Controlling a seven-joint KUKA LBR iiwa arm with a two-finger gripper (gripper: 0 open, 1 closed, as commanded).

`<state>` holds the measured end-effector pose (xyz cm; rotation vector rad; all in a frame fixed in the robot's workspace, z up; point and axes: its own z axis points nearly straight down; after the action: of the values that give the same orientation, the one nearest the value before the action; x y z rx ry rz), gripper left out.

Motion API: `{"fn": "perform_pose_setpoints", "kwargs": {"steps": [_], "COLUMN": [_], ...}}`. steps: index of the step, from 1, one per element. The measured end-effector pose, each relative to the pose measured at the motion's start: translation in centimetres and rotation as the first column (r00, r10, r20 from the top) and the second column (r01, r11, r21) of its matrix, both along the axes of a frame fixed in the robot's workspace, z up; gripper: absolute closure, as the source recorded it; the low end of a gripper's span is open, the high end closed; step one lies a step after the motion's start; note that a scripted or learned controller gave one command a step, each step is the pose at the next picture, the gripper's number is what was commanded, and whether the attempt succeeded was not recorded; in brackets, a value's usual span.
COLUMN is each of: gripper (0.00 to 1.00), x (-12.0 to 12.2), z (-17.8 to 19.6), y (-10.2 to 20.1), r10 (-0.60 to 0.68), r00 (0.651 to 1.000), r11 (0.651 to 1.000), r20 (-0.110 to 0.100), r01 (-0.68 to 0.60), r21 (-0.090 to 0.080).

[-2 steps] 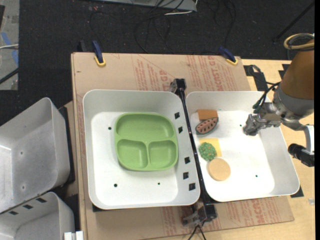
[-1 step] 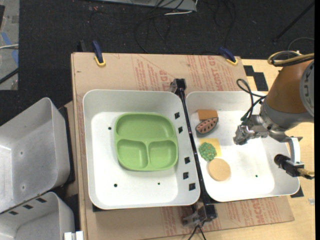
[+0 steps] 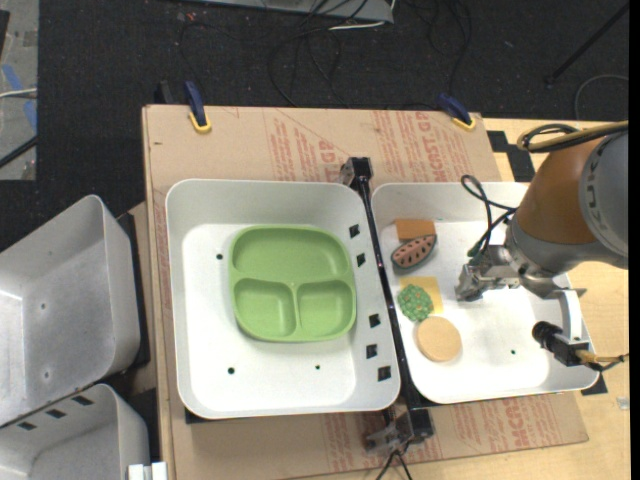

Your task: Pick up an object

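The right bin [image 3: 500, 368] holds several small items along its left side: an orange block [image 3: 414, 229], a brown speckled oval piece [image 3: 412, 253], a green round piece [image 3: 414, 302] lying on a yellow square [image 3: 428, 289], and a tan round disc [image 3: 438, 340]. My gripper [image 3: 474, 286] hangs low over the middle of the right bin, to the right of the green piece and above the tan disc. Nothing shows between its fingers.
The left bin [image 3: 200, 368] holds a green three-compartment tray [image 3: 293, 282]. A black divider with clips runs between the bins. Grey tubs [image 3: 60, 298] stand off the bench at the left. The arm's orange band [image 3: 565, 198] covers the right bin's far right corner.
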<state>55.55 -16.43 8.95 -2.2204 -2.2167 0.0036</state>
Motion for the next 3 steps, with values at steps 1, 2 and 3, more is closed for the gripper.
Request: {"fn": "perform_pose_setpoints", "kwargs": {"steps": [1,2,3], "gripper": [1.00,1.00,1.00], "x": [0.1,0.0,0.1], "z": [1.3,7.5,13.2], "y": [0.0,-0.1,-1.1], "r10": [0.000,0.003,0.003], "r00": [1.000,1.000,1.000], "r11": [1.000,1.000,1.000], "r20": [0.006,0.008,0.010], "r01": [0.000,-0.003,-0.003], "r21": [-0.002,-0.003,-0.004]}}
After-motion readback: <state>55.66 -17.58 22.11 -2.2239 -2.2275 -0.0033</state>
